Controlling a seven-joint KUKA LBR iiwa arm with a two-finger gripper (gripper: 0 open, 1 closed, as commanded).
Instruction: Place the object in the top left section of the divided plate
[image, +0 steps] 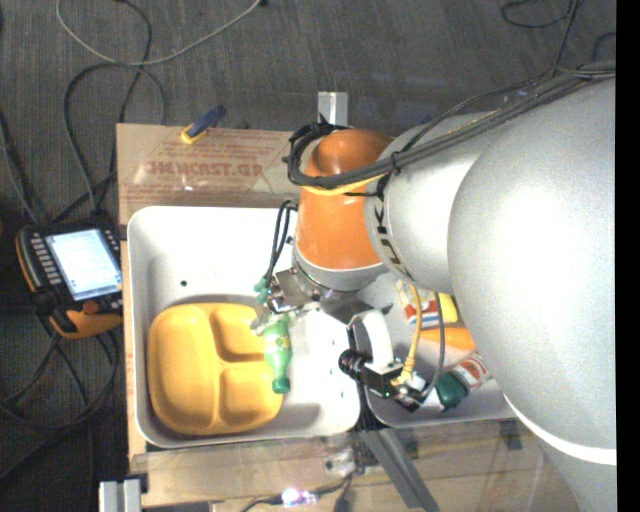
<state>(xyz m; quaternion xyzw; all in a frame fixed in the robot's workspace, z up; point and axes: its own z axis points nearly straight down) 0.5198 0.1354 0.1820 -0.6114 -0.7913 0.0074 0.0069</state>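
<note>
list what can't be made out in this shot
- Claw: small and blurred against the green object; open or shut cannot be told, nor whether it grips the object.
- Green object: too blurred to identify.
- Right bin: mostly covered by the arm; its items show partly.
- Plate: right rim partly hidden behind the green object.
- Pendant screen: too small to read.

Two white bins (175, 235) sit on a cardboard-topped bench (200, 165), a blue-and-yellow marker (202, 123) at its far edge, a handheld control tablet (75, 265) and loose cables (110, 60) on dark carpet.
</note>
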